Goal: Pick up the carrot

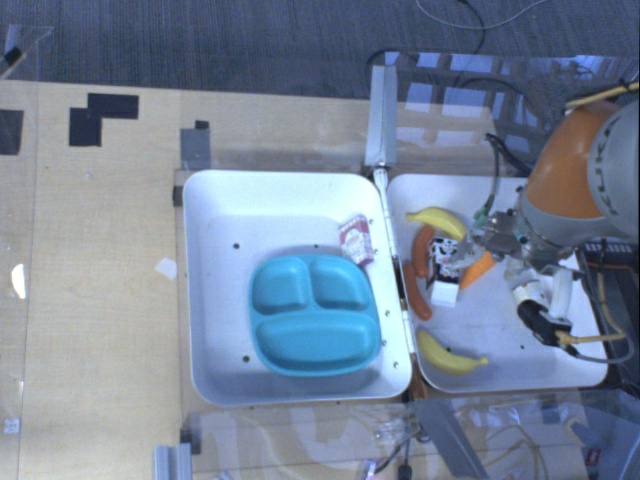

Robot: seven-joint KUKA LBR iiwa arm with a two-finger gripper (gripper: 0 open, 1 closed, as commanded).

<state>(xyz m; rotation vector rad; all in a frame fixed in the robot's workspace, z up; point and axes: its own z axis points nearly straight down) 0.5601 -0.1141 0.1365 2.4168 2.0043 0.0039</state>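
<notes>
Your gripper (pixel 478 253) sat over the carrot (pixel 477 268) in the right bin (pixel 520 363); whether it had clamped, you couldn't tell; lifting remained.

Desk (pixel 100 268): light wood top, runs from left edge across under both bins. Two shallow white bins sit directly on it, side by side, touching along inner rims. Left bin (pixel 210 298) approx mid-desk; right bin (pixel 560 368) toward right edge. Black tape marks (pixel 100 118) stuck flat near far-left corner, one more at left edge. Small white scrap (pixel 165 266) on wood just left of left bin. Grey metal bracket (pixel 196 148) near far-left corner of left bin.
</notes>
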